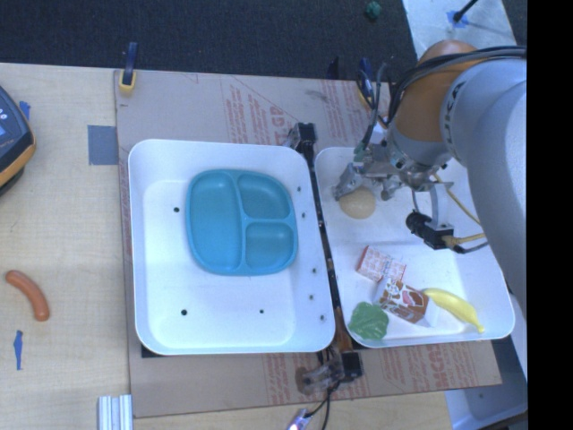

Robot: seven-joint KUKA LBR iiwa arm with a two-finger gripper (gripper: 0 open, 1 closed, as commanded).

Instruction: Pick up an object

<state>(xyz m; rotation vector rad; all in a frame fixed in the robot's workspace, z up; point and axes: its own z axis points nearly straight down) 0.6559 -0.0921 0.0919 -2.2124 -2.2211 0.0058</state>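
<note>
Lowest in your view, a tangle of cable and a small clamp point(327, 376) sits at the near edge of the cardboard sheet point(224, 106) that covers the tabletop point(54, 231), right where the two white bins meet. Look at the right bin point(488, 271): along its near side you have a green leafy piece point(368, 321), touching a small brown and white carton point(405, 301), and just beside that a yellow banana point(452, 306) lying at a slant. A little farther in rests a red and white packet point(380, 263), apart from the others. At the far left corner of this bin lies a pale tan round object point(357, 205), and your end effector point(369, 184) is down right over it, its metal parts touching or nearly touching the top of that object. You cannot tell from this angle whether the end effector is wide or narrow, nor whether it has any grip on the round object. The grey arm with its orange band point(430, 97) reaches in from the right, with black cables looping beside it. In the left bin point(143, 258) a blue divided plate point(242, 221) lies flat, near the middle. Out on the bare tabletop to the left you see a sausage point(29, 294), and a dark device with a yellow edge point(12, 141) at the far left.
</note>
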